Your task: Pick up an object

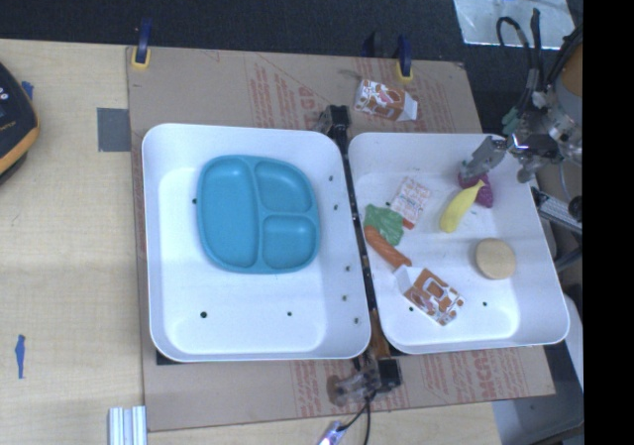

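Hovering gripper [492,153] — near smooth curved yellow banana [459,207].

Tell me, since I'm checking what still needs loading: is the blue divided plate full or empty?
Empty. The blue plate lies flat in the left bin, and all three of its compartments show bare blue.

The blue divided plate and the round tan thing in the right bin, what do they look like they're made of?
Blue divided plate: likely moulded plastic, smooth with a faint sheen and uniform colour. Round tan thing: matte, evenly coloured, possibly plastic or foam toy food; too small to tell.
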Motion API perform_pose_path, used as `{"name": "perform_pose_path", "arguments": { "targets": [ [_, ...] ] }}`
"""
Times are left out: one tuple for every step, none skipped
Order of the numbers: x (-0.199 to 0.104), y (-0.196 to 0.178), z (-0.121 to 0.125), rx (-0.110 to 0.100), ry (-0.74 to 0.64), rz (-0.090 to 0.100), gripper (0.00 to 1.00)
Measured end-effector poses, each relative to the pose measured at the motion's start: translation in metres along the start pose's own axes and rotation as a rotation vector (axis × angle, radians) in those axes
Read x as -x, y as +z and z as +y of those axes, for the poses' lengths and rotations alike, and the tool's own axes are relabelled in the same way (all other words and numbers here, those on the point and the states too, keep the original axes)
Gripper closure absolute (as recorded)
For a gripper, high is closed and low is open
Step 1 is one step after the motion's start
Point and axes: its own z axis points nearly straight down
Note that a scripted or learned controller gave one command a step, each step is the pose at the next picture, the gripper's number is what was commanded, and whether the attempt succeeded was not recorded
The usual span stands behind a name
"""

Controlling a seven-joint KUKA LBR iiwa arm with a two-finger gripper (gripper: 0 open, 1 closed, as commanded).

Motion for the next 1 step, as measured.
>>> {"name": "perform_pose_path", "arguments": {
  "targets": [
    [0.0124,0.1346,0.0321,0.003,0.002,-0.001,0.0]
  ]
}}
